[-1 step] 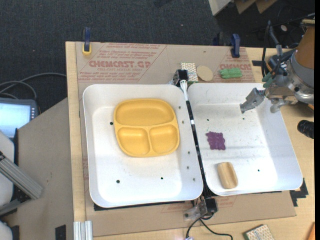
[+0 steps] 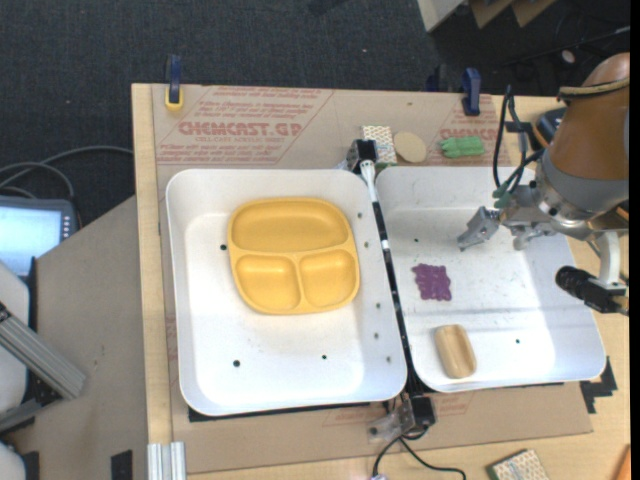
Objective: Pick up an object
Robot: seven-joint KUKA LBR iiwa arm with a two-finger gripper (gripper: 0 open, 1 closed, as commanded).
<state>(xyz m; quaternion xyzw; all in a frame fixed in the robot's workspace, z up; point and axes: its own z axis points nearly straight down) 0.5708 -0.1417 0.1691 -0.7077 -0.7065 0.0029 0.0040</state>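
Observation:
A purple bunch of grapes (image 2: 432, 281) lies in the middle of the right bin (image 2: 560, 363). A tan bread roll (image 2: 455, 351) lies near that bin's front edge. My gripper (image 2: 500, 235) hangs over the back half of the right bin, behind and to the right of the grapes. It is open, with nothing between its fingers. One grey finger (image 2: 478, 229) points down and left toward the bin floor. A yellow divided plate (image 2: 293, 254) rests in the left bin (image 2: 290, 373).
On the wooden board behind the bins sit a green object (image 2: 462, 147), a round tan piece (image 2: 410, 147) and a small patterned block (image 2: 377, 136). The bins' shared wall (image 2: 385, 268) runs between plate and grapes.

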